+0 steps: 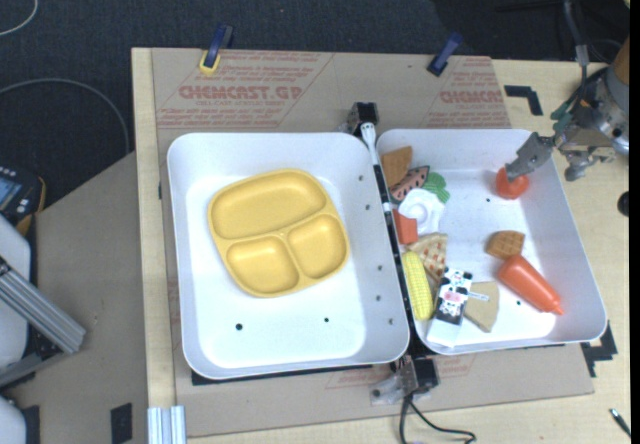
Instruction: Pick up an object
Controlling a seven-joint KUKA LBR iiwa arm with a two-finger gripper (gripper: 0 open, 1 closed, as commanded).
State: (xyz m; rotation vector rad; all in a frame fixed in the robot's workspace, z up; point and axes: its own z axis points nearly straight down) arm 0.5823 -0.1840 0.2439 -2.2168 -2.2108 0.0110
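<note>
The right bin (560, 202) holds several toy foods. A small red round piece (511, 184) lies near its far right. Closer in are a brown nugget (505, 244) and an orange carrot (528, 282). Along the bin's left wall sit a watermelon slice (412, 180), a white and green piece (428, 202), a pizza slice (432, 254), a yellow corn cob (417, 284) and a black and white cow figure (453, 297). My gripper (552, 164) hangs over the bin's far right edge, open, with nothing between its fingers. Its left finger (527, 158) ends just above the red piece.
The left bin (200, 312) carries a yellow three-part plate (278, 232). A tan bread slice (483, 304) lies beside the cow figure. Blue clamps (214, 49) (444, 53) hold the cardboard at the back. The arm comes in over the right rim.
</note>
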